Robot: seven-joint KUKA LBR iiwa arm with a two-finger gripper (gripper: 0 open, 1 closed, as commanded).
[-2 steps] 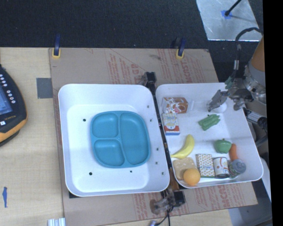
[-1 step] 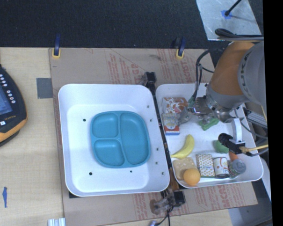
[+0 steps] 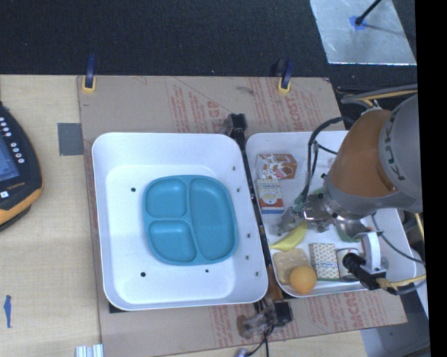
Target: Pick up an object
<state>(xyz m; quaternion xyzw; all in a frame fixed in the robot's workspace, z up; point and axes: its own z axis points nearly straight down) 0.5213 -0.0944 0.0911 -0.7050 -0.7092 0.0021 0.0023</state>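
The things to pick from lie in the right bin [image 3: 260, 146], the smaller white one. A yellow banana [image 3: 289, 239] lies near the middle of it. Just below the banana sit a round tan bread slice [image 3: 286, 261] and an orange ball of fruit [image 3: 302, 279], touching each other. Beside them, to the right, is a small checked packet [image 3: 325, 260]. Up near the top of this bin lies a red and white box [image 3: 272, 181] with a picture on it.

The left bin [image 3: 110, 216] is bigger and holds a blue plate [image 3: 190, 218] with three sections. The plate sits in the middle with bare white floor all round it. The right bin is crowded at its lower end, and the things there are close to the wall.

Both bins rest on a brown cardboard sheet [image 3: 168, 91] held by yellow clips at the top edge. The sheet lies on a pale wooden bench [image 3: 43, 278]. A black and orange hand controller [image 3: 5, 169] lies at the far left. Beyond the bench the floor is dark.

The grey arm [image 3: 371, 167] with its orange band comes in from the right, over the right bin. The pincer [image 3: 299, 216] is low, just above the banana. It is too dark and small to tell how wide it is open, or whether it touches anything.
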